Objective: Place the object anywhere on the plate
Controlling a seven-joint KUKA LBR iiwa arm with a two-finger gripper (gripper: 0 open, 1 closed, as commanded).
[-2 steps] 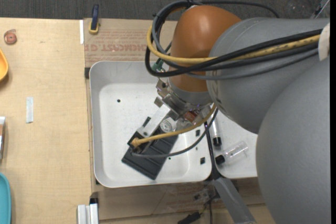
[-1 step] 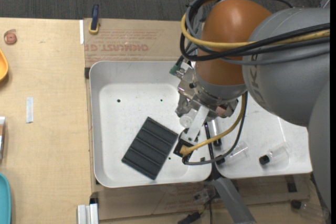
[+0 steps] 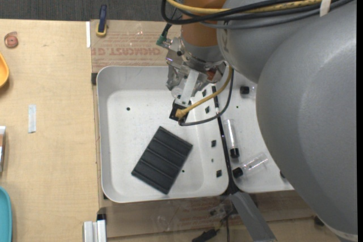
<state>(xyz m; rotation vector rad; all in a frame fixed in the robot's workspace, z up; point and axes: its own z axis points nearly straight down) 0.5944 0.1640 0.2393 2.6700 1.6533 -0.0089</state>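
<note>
A black ribbed rectangular slab point(image 3: 163, 159) lies flat and turned at an angle in the near half of the left white bin point(image 3: 113, 122). My gripper point(image 3: 182, 86) hangs over the far right part of that bin, close to the wall between the two bins. It is above and behind the slab, apart from it. The wrist and the big grey arm hide the gripper's tips and much of the right bin. A black and white marker point(image 3: 229, 138) and a clear tube point(image 3: 250, 166) lie in the right bin point(image 3: 266, 178).
Small black bits point(image 3: 245, 89) are scattered in the right bin. A blue clamp point(image 3: 102, 18) stands behind the left bin on cardboard. On the wooden bench to the left lie a pink disc point(image 3: 10, 39) and a small pale strip point(image 3: 32, 119).
</note>
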